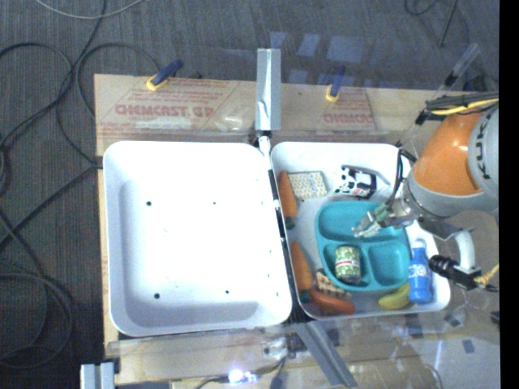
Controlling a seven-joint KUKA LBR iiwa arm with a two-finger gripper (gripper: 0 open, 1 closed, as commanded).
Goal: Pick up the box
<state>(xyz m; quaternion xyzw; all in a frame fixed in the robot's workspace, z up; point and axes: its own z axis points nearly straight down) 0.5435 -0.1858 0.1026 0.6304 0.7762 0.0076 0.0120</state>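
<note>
We see the pincer (371, 222) hanging over the teal tray (389, 259) in the right bin (324, 154); we cannot tell whether it is open or closed, and nothing shows in its grip. The box (307, 185), small with a dotted pattern, lies at the back left of that bin, just beside an orange carrot (287, 194) and near a black-and-white toy (354, 182). We judge the risk plain: the pincer stands well off the box, above the tray's rim, so a descent here would strike the tray or catch the green can (347, 262) instead. Even over the box, crowding neighbours could foul the grasp
</note>
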